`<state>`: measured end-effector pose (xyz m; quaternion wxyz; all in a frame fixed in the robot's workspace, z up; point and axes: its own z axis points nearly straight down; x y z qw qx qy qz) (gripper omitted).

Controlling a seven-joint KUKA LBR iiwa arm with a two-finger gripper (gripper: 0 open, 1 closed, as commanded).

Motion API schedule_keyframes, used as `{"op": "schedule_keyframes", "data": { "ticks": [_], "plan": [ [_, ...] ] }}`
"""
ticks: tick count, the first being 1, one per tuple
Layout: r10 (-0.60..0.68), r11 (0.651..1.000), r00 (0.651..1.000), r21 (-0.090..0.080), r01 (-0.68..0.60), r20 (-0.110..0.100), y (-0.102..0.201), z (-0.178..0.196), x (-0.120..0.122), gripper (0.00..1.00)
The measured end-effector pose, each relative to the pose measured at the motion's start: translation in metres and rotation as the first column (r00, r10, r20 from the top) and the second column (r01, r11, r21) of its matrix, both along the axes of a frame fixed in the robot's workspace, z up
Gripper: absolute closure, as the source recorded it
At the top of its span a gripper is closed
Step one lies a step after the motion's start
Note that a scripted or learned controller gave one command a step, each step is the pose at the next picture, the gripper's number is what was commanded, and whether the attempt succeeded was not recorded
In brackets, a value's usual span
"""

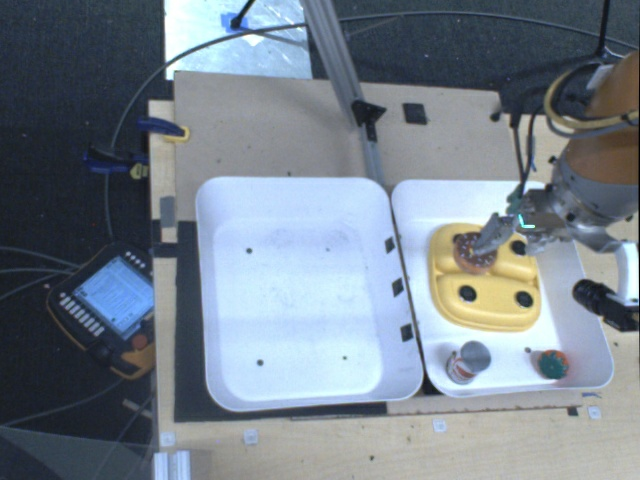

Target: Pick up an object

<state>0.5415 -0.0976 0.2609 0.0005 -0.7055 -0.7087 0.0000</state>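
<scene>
The claw [484, 249] sits low over a yellow tray [487, 286] in the right bin [600, 363]. Its grip state cannot be told. A small ringed object [467, 249] lies just beside it.

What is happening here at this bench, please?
A grey robot arm with an orange band reaches into the right white bin. Its hand is low over a yellow plastic block with dark holes, at a small brown ring-shaped object. Nothing is visibly lifted yet.
</scene>
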Motion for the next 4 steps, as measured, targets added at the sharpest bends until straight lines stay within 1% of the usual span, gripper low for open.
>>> {"op": "schedule_keyframes", "data": {
  "ticks": [1,2,3,4],
  "plan": [
    [0.000,1.000,1.000,0.000,0.000,0.002,0.000,0.001,0.001,0.00],
    [-0.004,1.000,1.000,-0.001,0.004,-0.001,-0.010,-0.052,0.002,0.00],
    [-0.003,1.000,1.000,0.000,0.003,-0.003,-0.007,-0.115,0.003,0.00],
    [0.000,1.000,1.000,-0.003,0.000,0.016,-0.013,-0.145,0.012,0.00]
  ]
}}
